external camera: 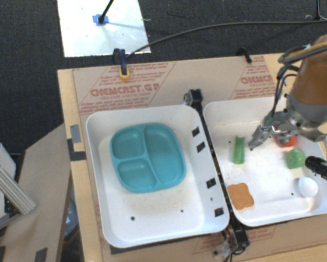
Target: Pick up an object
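Observation:
My gripper (267,133) hangs low over the right bin (249,112), near its upper right part. Right beside it, partly hidden under the wrist, lies a red-orange object (287,139). A long green piece (238,149) lies just to the gripper's left. A small green object (294,158) sits just below the red one. An orange-brown piece (240,195) rests near the bin's front left, and a white rounded object (307,186) lies at the front right.
The left bin (112,221) holds a teal divided plate (148,157). A black clip strip (209,163) joins the two bins along the middle. Black cables and a black part (323,168) of the arm hang over the right bin's right rim.

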Robot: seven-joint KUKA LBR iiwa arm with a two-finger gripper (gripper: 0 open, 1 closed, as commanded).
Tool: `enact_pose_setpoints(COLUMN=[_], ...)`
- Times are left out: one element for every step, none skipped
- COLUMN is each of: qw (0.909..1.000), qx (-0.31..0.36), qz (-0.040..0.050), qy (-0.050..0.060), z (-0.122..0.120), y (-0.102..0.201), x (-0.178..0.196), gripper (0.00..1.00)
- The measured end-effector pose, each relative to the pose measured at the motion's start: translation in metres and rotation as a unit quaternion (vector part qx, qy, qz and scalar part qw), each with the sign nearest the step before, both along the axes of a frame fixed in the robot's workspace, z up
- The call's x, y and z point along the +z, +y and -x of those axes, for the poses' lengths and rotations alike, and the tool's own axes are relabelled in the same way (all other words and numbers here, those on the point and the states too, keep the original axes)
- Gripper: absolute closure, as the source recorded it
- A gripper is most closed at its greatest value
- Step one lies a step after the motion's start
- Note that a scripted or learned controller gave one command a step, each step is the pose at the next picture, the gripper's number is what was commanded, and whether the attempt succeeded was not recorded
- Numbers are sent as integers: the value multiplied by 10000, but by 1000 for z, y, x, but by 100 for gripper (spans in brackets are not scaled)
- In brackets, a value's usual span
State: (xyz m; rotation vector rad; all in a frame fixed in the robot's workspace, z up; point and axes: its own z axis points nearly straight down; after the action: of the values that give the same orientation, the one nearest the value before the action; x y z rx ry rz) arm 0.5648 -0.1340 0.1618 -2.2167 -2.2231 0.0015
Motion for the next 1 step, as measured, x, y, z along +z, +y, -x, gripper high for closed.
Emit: enact_pose_setpoints(qw=[10000], qx=[-6], qz=[0], qy=[7], z=[-4], y=[2], x=[-62], gripper=[0])
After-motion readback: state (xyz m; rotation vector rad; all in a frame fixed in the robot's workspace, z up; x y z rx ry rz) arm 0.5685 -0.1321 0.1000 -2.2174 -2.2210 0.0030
